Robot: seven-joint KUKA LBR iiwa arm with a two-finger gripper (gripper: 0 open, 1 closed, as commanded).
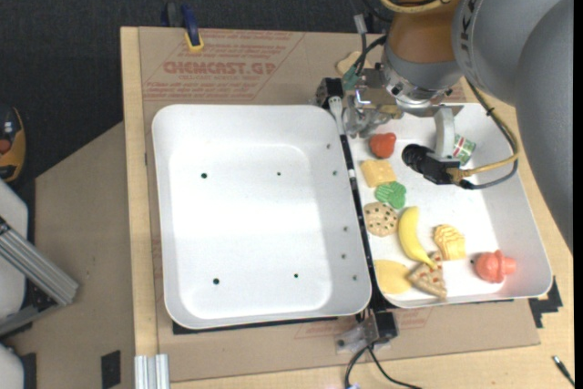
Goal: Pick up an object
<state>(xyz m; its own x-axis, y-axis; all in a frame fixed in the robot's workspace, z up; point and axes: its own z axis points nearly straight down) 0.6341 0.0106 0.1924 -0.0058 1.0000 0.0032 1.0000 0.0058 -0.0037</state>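
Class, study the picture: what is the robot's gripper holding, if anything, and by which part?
It cannot be told. The gripper hangs low over the right bin, near the red toy, with nothing visibly between its fingers.

Colours across the two white bins

Below the gripper, the right bin holds a red-orange piece, a tan square, a green leafy piece, a brown-speckled cookie, a yellow banana and a pink-red piece; the left bin is plain white with four dark dots.
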